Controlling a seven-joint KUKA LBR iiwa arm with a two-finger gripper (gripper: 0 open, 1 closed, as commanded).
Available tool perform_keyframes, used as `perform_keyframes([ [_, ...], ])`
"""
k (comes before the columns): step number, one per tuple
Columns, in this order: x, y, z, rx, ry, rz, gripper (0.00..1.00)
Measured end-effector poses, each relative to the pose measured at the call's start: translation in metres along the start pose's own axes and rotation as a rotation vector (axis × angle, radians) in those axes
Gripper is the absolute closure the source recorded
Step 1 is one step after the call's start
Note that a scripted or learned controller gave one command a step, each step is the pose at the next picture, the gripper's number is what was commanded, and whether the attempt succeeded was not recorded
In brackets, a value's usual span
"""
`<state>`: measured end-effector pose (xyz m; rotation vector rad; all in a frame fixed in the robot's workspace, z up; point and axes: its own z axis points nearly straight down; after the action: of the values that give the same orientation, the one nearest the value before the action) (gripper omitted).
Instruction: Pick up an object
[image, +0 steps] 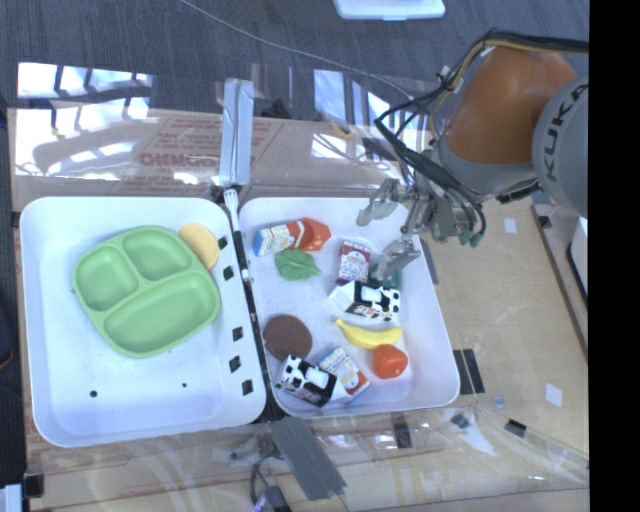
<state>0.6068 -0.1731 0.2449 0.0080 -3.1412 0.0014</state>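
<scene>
Two white bins sit side by side on the worktop, and the right bin (432, 335) holds every candidate object. Nearest the end effector (395, 262) is a cow-print carton (368, 301), lying just below and left of the tip at centre right of the frame; a red-and-white packet (353, 262) lies just left of it, a banana (368, 334) and a tomato (390, 362) below. Whether its fingers are apart or together I cannot tell. Nothing looks lifted, so by my reading the pick is barely begun: descent, grasp and lift all remain. Further out, the left bin (60, 390) carries a green tray (150, 288).
</scene>
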Motion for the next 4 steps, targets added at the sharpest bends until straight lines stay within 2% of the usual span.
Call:
perform_keyframes([
  [1,0.060,-0.037,0.110,-0.002,0.003,-0.068,0.00],
  [2,-0.048,-0.015,0.152,-0.002,-0.004,-0.101,0.00],
  [3,-0.029,0.046,0.153,-0.002,0.000,0.076,0.00],
  [4,-0.023,0.079,0.154,-0.001,0.004,0.240,0.00],
])
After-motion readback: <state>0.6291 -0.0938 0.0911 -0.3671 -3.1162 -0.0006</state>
